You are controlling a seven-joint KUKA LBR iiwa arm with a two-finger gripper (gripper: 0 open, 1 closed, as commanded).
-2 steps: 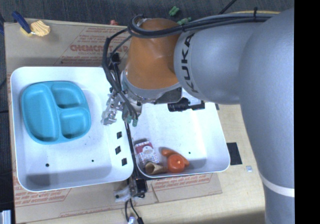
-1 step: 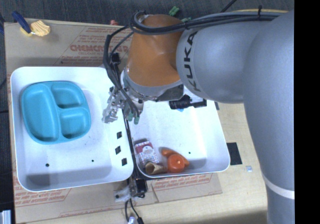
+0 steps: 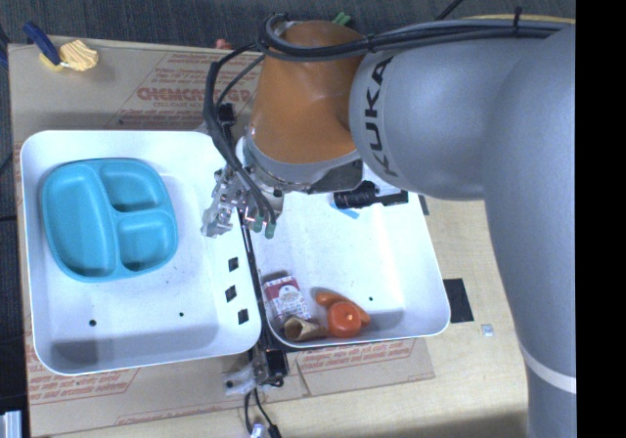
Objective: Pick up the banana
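Note:
My gripper [image 3: 241, 209] hangs over the wall between the two bins, at the left edge of the right bin [image 3: 416, 270]. The orange wrist band [image 3: 303, 94] and grey arm [image 3: 469, 84] cover the back half of that bin. In the bin's front lie a red and white packet [image 3: 285, 296], an orange-red round fruit [image 3: 344, 317] and a brown cone-like piece [image 3: 301, 329]. Nothing is visibly held under the gripper.
A blue divided tray [image 3: 108, 216] fills the back left of the left bin [image 3: 127, 338]. A small blue piece [image 3: 349, 208] peeks out beneath the wrist. A yellow object with a blue handle [image 3: 70, 55] lies on the bench at the far left.

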